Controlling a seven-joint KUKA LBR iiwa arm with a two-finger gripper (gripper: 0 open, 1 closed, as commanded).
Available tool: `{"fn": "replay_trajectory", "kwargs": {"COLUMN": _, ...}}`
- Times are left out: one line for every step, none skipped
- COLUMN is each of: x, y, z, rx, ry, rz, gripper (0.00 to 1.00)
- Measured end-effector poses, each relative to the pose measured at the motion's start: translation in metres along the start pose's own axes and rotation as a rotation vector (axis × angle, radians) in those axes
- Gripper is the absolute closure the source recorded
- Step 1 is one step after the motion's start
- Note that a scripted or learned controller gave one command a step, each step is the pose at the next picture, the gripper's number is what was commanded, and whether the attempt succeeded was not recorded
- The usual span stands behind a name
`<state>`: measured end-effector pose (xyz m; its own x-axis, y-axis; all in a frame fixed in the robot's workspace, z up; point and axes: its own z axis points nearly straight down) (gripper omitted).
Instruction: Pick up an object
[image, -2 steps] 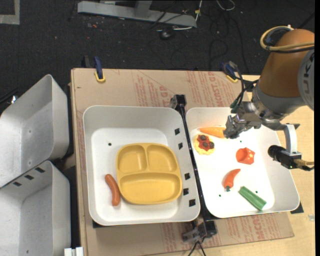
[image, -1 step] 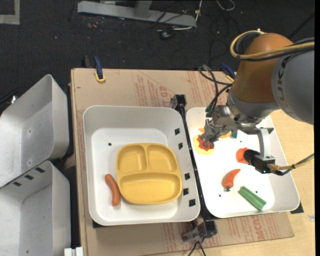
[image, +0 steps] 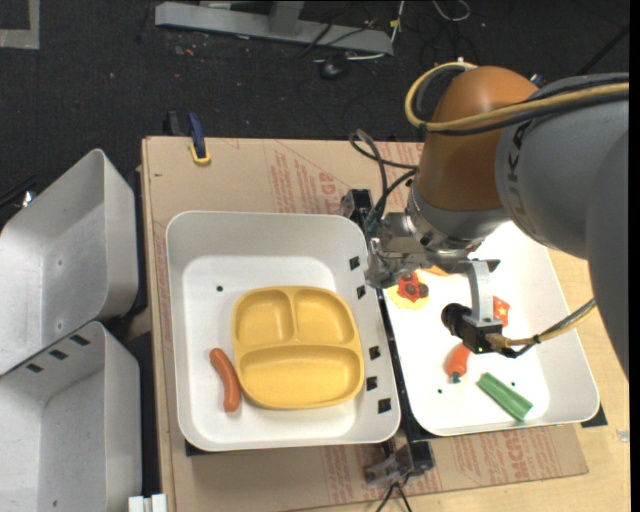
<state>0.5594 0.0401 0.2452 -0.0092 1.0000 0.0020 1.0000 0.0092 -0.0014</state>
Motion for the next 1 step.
{"fn": "replay_trajectory", "kwargs": {"x": 0.049, "y": 0.0041, "z": 0.0135, "rx": 0.001, "ry": -0.001, "rz": 0.001, "gripper": 1.0}}
